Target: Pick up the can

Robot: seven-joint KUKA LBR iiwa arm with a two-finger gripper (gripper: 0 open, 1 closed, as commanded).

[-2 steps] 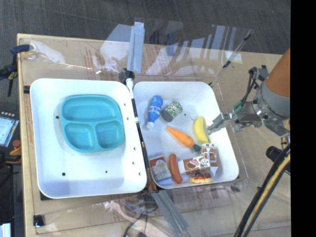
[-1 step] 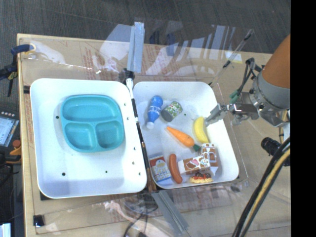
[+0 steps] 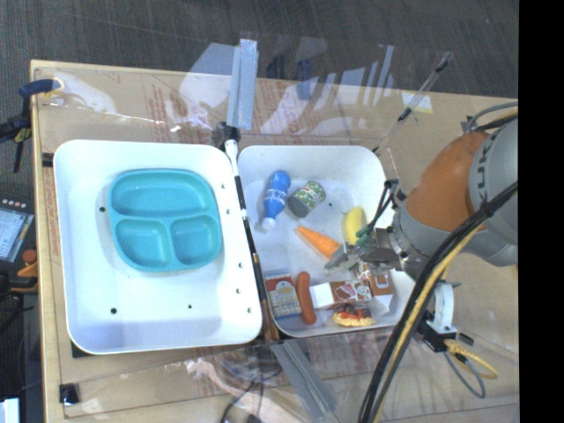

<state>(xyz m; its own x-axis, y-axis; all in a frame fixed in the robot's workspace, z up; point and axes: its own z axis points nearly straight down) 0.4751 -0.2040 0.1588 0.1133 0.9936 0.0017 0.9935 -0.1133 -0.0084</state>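
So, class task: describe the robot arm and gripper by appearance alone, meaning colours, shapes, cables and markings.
The arm is rounded and bulky, grey with a broad orange band above the wrist and part of dark lettering on the grey shell. Black and yellow cables loop down beside it. The gripper is a small, dark metallic assembly; its fine detail is too small to make out.

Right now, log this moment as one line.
task: pick up can | can: right bin, by bottle, untouched | gripper: low, near carrot, away from can
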